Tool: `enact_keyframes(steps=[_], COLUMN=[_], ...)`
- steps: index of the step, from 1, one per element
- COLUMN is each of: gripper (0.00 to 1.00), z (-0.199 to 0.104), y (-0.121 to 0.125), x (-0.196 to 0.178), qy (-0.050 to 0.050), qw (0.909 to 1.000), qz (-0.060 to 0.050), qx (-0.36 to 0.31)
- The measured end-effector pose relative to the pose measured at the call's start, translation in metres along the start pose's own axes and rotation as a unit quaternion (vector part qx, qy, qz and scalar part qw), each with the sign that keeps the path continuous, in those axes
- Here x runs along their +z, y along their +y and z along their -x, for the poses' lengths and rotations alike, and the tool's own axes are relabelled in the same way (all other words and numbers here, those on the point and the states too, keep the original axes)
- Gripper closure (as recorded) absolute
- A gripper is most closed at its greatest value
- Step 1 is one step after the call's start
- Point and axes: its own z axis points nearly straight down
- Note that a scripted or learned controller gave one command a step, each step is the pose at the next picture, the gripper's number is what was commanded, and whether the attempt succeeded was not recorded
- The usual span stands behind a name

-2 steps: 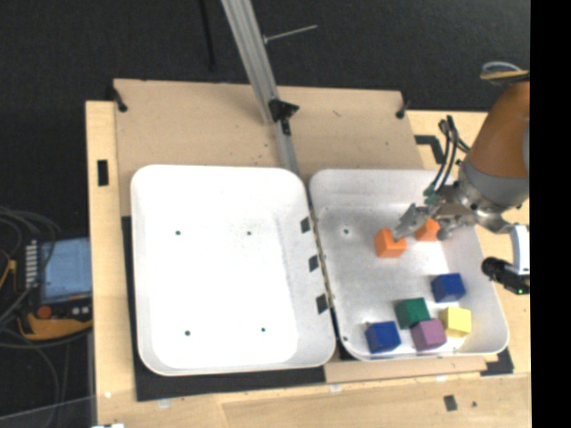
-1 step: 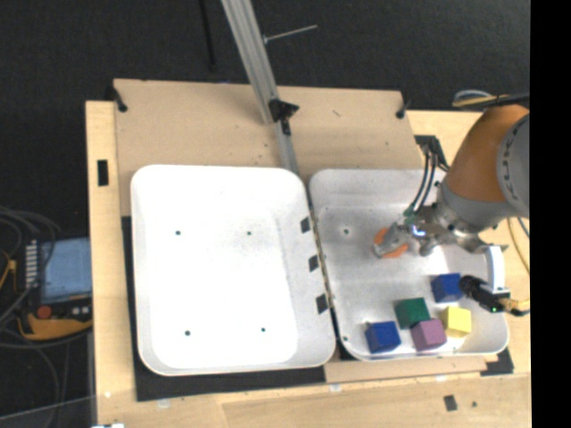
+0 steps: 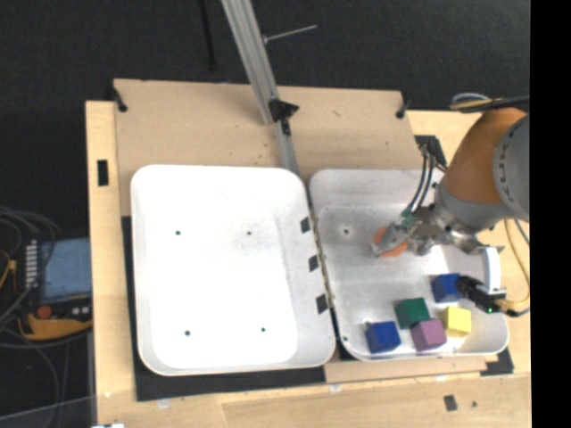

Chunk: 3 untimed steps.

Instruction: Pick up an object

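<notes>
My gripper hangs over the middle of the right bin, reaching in from the right. An orange object lies right at its tip, partly covered by it; whether it is between the fingers I cannot tell. Several blocks lie in the bin's near right corner: a blue block, a green block, a purple block, a yellow block and a second blue block nearest the arm.
The left bin sits beside the right one, joined by small clips along the shared edge. A slanted metal rail rises behind the bins. Cables and a blue box lie off the bench at left.
</notes>
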Motion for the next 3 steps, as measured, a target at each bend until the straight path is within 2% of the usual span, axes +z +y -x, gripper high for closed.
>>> enact_keyframes(steps=[1,3], gripper=[1.0,1.0], z=[0.0,0.001], y=[0.001,0.018], x=[-0.011,-0.126], qy=[0.001,0.0], qw=[1.0,1.0], qz=[0.002,0.001], qx=[0.001,-0.003])
